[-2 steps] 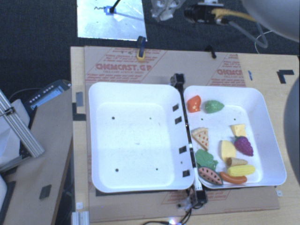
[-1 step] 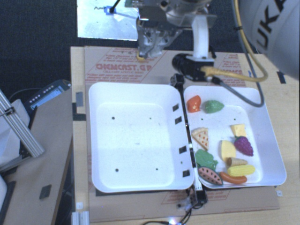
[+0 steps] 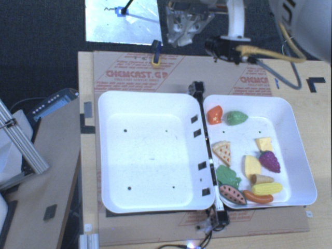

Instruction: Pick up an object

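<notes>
The gripper (image 3: 182,27) hangs at the top of the camera view, beyond the far edge of the bench, its pale translucent fingers (image 3: 175,32) pointing down and nothing between them; how wide they stand cannot be told from here. Just below and to the left of it a small yellow-and-blue clip (image 3: 155,56) sits on the cardboard sheet (image 3: 129,74), and to its right a black connector with a yellow cable (image 3: 264,52) runs off toward the arm. Well below the gripper lie the two white bins, with a black hinged divider (image 3: 203,139) between them. The left bin (image 3: 111,105) is down and to the left of the gripper. The right bin (image 3: 298,139), down and to the right, holds all the toy food. Nearest the gripper are a red-orange pepper (image 3: 215,114) and a green leafy piece (image 3: 236,118), side by side at the bin's far end. Farther on come a pizza slice (image 3: 222,151), pointing roughly toward the divider, a cheese wedge (image 3: 263,143), purple grapes (image 3: 270,161), a yellow block (image 3: 252,166) and a green broccoli piece (image 3: 227,176). Farthest away, at the near rim, a watermelon slice (image 3: 233,194), an orange sausage (image 3: 258,197) and a yellow corn cob (image 3: 266,188) lie crowded together, the corn's long axis running across the bin.
</notes>
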Controlling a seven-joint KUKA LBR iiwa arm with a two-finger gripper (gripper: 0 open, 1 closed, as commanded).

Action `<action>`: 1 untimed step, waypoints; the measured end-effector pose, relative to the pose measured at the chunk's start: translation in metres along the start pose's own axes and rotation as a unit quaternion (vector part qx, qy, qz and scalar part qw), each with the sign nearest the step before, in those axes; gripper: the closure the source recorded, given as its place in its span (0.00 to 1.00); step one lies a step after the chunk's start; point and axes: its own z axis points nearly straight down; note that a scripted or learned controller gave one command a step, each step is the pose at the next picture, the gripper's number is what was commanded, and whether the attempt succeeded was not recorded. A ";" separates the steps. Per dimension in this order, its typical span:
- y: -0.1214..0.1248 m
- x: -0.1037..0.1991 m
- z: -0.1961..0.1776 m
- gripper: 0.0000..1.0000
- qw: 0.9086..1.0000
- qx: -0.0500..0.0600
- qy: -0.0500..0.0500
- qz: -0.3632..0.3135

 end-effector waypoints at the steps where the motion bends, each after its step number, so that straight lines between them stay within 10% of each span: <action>1: 0.072 -0.024 0.000 1.00 1.000 -0.001 0.000 0.000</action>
